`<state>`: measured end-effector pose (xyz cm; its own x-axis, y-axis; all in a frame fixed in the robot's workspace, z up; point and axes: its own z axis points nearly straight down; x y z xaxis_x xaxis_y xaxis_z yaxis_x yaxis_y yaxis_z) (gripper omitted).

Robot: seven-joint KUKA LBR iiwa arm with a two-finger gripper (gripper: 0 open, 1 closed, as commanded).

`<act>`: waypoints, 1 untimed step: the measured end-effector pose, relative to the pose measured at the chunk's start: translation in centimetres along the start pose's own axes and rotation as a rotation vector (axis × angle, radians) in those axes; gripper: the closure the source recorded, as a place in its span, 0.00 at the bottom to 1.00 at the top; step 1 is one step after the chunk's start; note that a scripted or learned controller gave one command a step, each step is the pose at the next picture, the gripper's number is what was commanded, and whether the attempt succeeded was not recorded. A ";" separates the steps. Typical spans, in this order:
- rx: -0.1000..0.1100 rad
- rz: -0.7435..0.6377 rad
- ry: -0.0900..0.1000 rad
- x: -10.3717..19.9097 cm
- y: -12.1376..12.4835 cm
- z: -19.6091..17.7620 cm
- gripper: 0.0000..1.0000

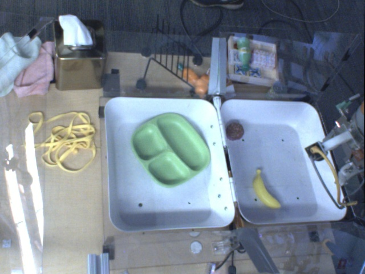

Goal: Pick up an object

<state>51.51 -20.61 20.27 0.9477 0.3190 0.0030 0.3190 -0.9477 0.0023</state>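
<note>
Banana lies in right bin, near front edge. Brown ball at bin's back-left corner. Arm sits at bin's right rim, well apart from banana.

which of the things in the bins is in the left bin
The green divided plate alone lies in the left bin; the banana and the dark round ball sit in the right bin.

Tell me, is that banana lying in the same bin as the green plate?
No, the banana lies in the right bin near a small dark ball, while the green plate sits in the left bin.
</note>
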 end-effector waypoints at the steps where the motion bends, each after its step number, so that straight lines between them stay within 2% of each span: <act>1: 0.003 -0.012 -0.001 -2.3 -1.8 11.2 0.00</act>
<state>48.75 -19.64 9.03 0.9437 0.3308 0.0021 0.3308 -0.9437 -0.0007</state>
